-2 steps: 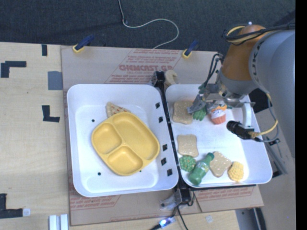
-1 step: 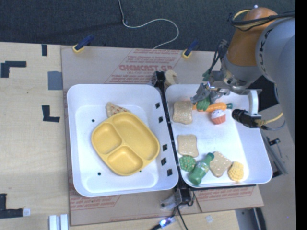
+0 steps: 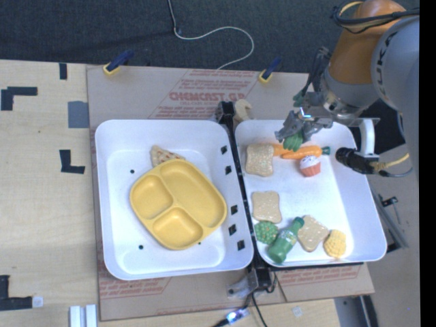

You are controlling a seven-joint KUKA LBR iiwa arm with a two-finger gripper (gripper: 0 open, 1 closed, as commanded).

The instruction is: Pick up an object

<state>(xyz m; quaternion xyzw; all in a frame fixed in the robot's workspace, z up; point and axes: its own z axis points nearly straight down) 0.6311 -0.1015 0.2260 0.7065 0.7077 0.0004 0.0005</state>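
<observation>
We see the gripper (image 3: 298, 129) low over the far end of the right bin (image 3: 354, 206), its fingers clenched on the green top of a toy carrot (image 3: 300, 152). The carrot lies just beside a small red cup (image 3: 310, 165) and a bread slice (image 3: 259, 159). A yellow tray (image 3: 178, 204) sits in the left bin (image 3: 112, 182).
</observation>
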